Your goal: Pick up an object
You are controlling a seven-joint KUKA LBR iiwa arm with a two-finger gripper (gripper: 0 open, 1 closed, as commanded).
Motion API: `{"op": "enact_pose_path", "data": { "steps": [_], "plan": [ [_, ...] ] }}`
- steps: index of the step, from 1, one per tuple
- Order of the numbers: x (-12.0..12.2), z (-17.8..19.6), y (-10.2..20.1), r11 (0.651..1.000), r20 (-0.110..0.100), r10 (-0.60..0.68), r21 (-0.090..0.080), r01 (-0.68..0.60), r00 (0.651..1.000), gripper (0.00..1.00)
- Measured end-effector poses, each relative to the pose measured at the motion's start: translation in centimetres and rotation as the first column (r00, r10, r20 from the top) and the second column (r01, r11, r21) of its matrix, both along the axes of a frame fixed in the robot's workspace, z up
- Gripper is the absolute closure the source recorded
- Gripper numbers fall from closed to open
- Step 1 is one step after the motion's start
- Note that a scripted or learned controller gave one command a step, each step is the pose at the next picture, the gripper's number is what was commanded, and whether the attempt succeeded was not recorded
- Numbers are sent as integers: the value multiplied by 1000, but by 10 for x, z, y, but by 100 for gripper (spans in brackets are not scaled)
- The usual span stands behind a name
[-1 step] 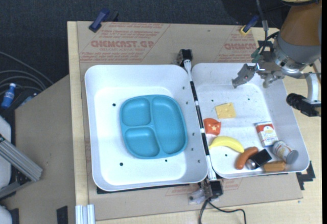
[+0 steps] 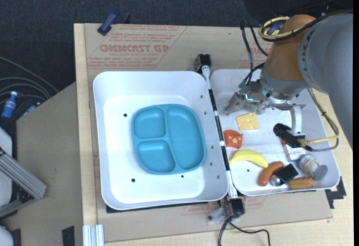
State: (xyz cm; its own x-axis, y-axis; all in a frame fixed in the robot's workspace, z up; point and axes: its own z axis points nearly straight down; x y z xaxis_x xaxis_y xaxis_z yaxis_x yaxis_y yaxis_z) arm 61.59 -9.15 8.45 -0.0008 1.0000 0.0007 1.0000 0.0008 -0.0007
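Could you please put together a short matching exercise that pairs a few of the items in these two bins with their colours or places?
Things:
1. divided plate
2. banana
3. cheese slice
4. red pepper piece

Descriptions:
A. curved and yellow, lying in the right bin near its front wall
B. blue, lying in the middle of the left bin
C. red-orange, close to the divider between the two bins
D. pale yellow and flat, lying just below the tool

Pairs: 1-B, 2-A, 3-D, 4-C

arm (image 2: pixel 331 48) cut off at right edge, end effector (image 2: pixel 247 103) blurred
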Motion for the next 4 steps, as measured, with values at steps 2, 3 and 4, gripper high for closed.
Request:
{"op": "enact_pose_path", "data": {
  "steps": [2,3,4],
  "plan": [
    [0,10,-1,1000,1,-1,0,1,1000,0],
    [41,0,-1,1000,1,0,-1,0,1000,0],
    [-24,0,-4,1000,-2,-2,0,2,1000,0]
  ]
}}
